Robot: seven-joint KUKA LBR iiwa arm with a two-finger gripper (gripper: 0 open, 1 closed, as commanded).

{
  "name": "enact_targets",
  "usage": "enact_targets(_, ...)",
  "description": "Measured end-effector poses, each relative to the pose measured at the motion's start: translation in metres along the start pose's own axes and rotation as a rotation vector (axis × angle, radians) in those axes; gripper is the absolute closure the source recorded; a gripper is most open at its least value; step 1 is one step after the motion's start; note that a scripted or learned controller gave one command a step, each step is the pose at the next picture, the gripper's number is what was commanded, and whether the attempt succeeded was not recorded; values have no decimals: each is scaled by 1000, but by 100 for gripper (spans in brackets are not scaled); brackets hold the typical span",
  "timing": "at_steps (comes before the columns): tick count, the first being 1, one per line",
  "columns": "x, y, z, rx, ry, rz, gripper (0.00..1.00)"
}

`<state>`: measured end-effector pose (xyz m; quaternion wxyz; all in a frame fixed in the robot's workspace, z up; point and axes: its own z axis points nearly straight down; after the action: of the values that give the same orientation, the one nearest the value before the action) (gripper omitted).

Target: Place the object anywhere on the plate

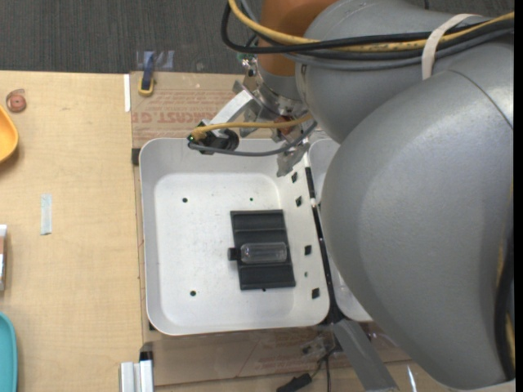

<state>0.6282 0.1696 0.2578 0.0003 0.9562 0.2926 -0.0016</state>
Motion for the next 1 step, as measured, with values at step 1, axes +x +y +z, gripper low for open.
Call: enact_targets(1, 38, -32, 14, -1, -2, -317, 0)
